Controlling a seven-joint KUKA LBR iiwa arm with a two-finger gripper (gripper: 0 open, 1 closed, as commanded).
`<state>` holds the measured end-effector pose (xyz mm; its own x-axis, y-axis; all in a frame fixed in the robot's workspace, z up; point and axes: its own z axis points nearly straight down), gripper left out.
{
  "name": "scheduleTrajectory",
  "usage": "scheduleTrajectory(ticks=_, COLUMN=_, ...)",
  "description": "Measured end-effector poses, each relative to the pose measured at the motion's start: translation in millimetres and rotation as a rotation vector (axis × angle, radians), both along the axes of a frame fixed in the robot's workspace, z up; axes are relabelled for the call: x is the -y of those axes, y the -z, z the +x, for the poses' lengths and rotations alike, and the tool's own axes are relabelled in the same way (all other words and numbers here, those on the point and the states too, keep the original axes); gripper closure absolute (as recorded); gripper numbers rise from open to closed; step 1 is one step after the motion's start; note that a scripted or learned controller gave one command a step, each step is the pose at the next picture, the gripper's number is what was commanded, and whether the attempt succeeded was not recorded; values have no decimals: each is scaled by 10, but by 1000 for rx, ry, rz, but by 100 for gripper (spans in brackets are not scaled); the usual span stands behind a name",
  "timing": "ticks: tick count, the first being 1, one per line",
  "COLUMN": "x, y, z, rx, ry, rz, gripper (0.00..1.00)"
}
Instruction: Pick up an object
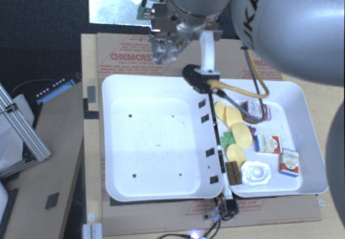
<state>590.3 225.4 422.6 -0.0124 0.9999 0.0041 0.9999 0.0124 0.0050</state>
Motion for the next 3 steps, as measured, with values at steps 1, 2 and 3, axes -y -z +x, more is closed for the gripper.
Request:
scheduleTrajectory(ticks=1, x=-95, y=-184, z=-267, rx=-3, ry=7, rz=-2, gripper=100)
scheduleTrajectory(ticks=2, x=-85, y=-128, z=-566, rx=-6, ry=7, rz=-4, gripper=100)
scheduleTrajectory(ticks=3, x=916, y=295, z=-292, rx=-6, ry=21, rz=-7, gripper=100)
